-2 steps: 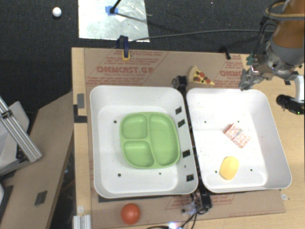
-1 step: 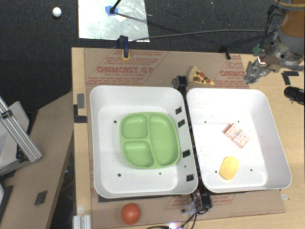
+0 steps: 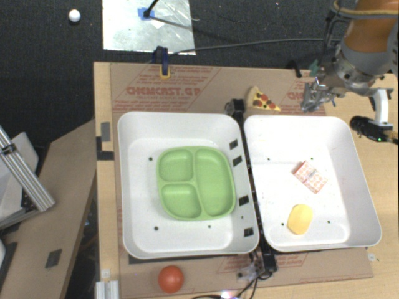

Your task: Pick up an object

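Gripper (image 3: 313, 96) poised above the far edge of the right bin (image 3: 349, 142); finger state cannot be told. Pink packet (image 3: 310, 176) lies mid-bin, yellow lemon (image 3: 300, 219) toward the near edge. Centre squarely over one before descending.

A robot lab: cardboard-topped bench (image 3: 187, 86) bearing two white bins (image 3: 134, 167), clamp (image 3: 162, 61), cables, aluminium framing (image 3: 25, 179).

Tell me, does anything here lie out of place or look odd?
Two toys lie outside the bins on the bench: a pizza slice behind the right bin, and a tomato-like red ball in front of the left bin. The pink packet lies askew.
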Tool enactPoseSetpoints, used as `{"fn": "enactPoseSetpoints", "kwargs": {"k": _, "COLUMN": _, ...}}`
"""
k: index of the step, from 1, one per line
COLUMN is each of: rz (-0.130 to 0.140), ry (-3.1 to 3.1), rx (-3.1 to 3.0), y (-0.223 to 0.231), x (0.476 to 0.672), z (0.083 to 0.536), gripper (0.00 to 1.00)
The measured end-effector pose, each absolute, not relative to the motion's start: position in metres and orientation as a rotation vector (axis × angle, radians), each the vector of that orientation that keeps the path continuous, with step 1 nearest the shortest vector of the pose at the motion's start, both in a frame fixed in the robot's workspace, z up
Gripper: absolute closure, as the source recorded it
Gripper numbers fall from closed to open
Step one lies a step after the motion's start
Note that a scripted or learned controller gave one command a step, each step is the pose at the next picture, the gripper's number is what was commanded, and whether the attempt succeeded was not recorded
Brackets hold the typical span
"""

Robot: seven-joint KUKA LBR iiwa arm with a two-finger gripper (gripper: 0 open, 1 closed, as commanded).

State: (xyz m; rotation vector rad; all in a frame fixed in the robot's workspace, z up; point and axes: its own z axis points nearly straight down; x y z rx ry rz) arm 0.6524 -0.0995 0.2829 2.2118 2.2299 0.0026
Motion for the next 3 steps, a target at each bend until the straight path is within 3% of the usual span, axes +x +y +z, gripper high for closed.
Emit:
{"fn": "enactPoseSetpoints", "kwargs": {"k": 2, "rz": 0.005, "ry": 2.231, "rx": 2.211, "y": 0.000, "x": 0.666, "z": 0.258, "gripper": 1.00}}
{"fn": "enactPoseSetpoints", "kwargs": {"k": 3, "rz": 0.005, "ry": 2.232, "rx": 2.210, "y": 0.059, "x": 0.663, "z": 0.257, "gripper": 1.00}}
